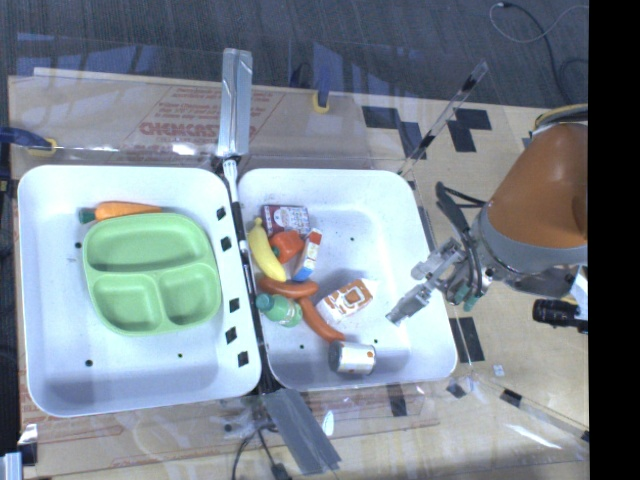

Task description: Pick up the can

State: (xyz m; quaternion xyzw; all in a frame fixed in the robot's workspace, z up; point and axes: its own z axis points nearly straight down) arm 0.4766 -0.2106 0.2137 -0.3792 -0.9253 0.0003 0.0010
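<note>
I see the can (353, 358) lying on its side near the front edge of the right bin (400, 193), just beside an orange sausage-shaped toy (322, 323). My end effector (400, 311) hovers over that bin's right side, holding nothing; I can't tell its opening.

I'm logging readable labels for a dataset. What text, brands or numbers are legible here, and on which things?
Red print on the board behind the bins: large letters, too blurred to read.
Dark red packet: label unreadable.
Orange-and-white carton: markings too small.
Can: no legible text.
Nothing can be quoted reliably.
</note>
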